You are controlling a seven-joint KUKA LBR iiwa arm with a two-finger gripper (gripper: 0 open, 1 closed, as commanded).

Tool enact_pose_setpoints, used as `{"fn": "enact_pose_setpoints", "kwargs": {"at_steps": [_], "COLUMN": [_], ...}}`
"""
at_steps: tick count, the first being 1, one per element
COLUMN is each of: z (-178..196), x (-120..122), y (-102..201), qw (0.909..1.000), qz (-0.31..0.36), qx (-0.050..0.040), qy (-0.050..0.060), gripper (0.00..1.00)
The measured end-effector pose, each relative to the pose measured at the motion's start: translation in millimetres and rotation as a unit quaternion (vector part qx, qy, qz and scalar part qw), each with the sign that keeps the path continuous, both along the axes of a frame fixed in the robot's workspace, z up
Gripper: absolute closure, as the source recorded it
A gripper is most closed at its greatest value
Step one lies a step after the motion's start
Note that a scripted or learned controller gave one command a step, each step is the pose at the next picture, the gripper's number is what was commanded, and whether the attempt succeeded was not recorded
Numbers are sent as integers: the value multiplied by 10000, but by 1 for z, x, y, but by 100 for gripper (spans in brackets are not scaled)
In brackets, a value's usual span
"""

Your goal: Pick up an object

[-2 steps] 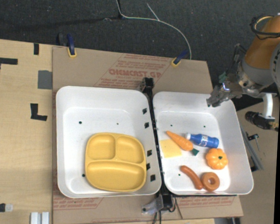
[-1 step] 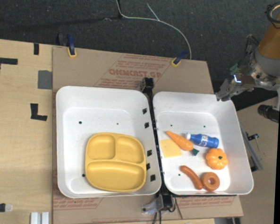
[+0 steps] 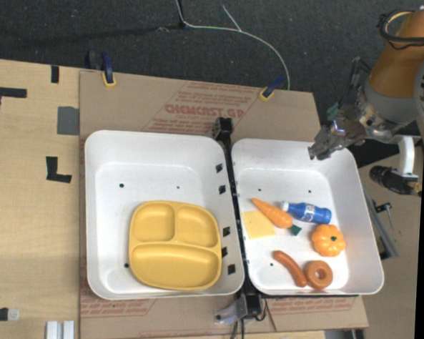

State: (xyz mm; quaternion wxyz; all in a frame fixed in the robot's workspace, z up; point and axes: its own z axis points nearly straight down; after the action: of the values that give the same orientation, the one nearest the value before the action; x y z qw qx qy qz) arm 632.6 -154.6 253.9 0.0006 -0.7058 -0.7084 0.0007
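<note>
Our tool [image 3: 320,152] hangs over the far right corner of the right bin [image 3: 361,183], and we can't tell how it's set. The carrot [image 3: 272,212], bottle [image 3: 307,212], cheese [image 3: 257,224], pumpkin [image 3: 327,240], sausage [image 3: 290,267] and donut [image 3: 319,274] lie inside, nearer us.

In the right bin [image 3: 354,182] lie an orange carrot [image 3: 272,212], a blue bottle [image 3: 307,212], a yellow cheese slice [image 3: 257,225], a small pumpkin [image 3: 327,240], a sausage [image 3: 290,267] and a brown donut [image 3: 319,274] near its front edge.
</note>
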Motion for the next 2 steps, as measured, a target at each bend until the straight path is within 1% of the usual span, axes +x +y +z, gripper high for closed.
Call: {"fn": "enact_pose_setpoints", "kwargs": {"at_steps": [1, 2], "z": [-2, -6], "x": [-8, -18], "y": [43, 106], "qw": [10000, 10000], "qz": [2, 14], "qx": [2, 7], "qy": [3, 4], "gripper": [100, 100]}}
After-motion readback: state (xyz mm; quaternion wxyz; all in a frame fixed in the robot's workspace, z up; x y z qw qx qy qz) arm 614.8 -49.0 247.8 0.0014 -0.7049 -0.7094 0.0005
